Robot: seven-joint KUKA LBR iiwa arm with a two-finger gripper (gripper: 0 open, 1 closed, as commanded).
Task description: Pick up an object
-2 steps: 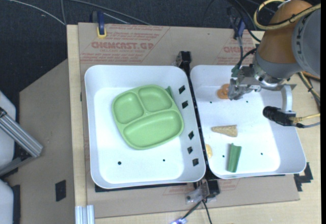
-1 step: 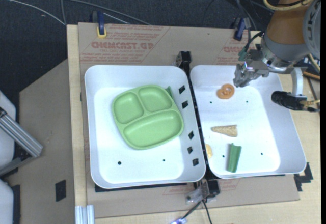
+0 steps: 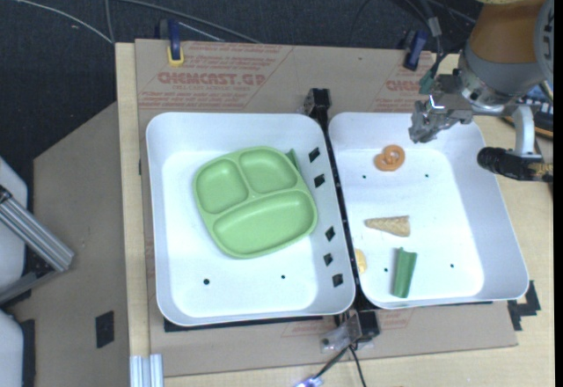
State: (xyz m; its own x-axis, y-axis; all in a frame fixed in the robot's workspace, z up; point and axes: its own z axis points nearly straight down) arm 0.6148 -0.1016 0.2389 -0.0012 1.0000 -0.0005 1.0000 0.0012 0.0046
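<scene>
The right bin holds three small objects. An orange round piece lies near its far side. A tan wedge rests in the middle. A green stick lies near the front edge. My gripper hangs over the bin's far edge, up and to the right of the orange piece, with nothing seen between its fingers. A green divided plate lies in the left bin.
A small yellow piece sits by the divider at the right bin's left wall. Black clips run along the divider between the bins. Clamps hold the cardboard base at the back. Cables trail over the dark floor.
</scene>
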